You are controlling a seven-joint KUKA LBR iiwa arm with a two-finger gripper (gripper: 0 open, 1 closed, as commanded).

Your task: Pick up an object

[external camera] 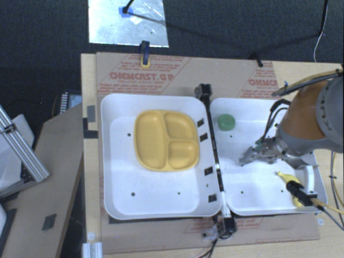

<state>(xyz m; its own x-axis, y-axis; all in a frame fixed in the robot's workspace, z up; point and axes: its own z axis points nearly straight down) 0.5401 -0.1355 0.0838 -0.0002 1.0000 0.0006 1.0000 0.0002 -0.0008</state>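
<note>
Two white bins are sitting side by side on the tabletop (88,74). In the R bin (252,198), the grey claw (248,157) is reaching down approx. mid-bin from the right; can't tell whether it is apart or together. In the L bin (118,198), a yellow divided plate (164,140) is lying flat. Farther back, a green round disc (226,122) is resting near the R bin's far-left corner, apart from the claw.

Two shallow white bins are counted on the bench (306,71). One yellow tray (165,140), divided into three compartments, is counted in the first bin (126,190). One green round piece (226,122) is counted beyond the tray's right edge, in the second bin (252,192).
</note>
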